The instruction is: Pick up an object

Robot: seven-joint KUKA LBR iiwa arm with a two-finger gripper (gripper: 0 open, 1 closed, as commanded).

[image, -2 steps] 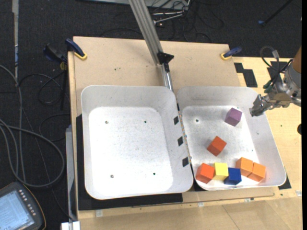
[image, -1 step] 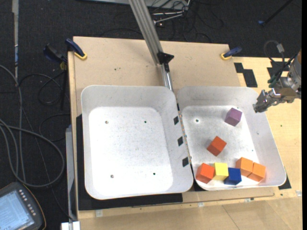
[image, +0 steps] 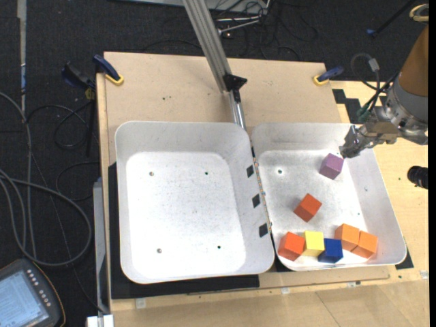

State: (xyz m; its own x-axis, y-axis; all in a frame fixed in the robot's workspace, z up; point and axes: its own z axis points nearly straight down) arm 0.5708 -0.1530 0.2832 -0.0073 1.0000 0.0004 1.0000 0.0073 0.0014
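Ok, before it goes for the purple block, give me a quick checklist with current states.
1. Target in sight: purple block lies in the right bin: ok.
2. Gripper close to target, just up-right of it: ok.
3. Space around target: nearest neighbour, the orange block, lies well apart: ok.
4. Block between the fingers: not ok, it sits beside the gripper.
5. Finger opening: cannot tell.
6. Gripper height above the bin floor: cannot tell.

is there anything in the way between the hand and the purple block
Nothing visible does. The hand sits just up and right of the purple block in the right bin; the other blocks lie nearer the bin's front edge.
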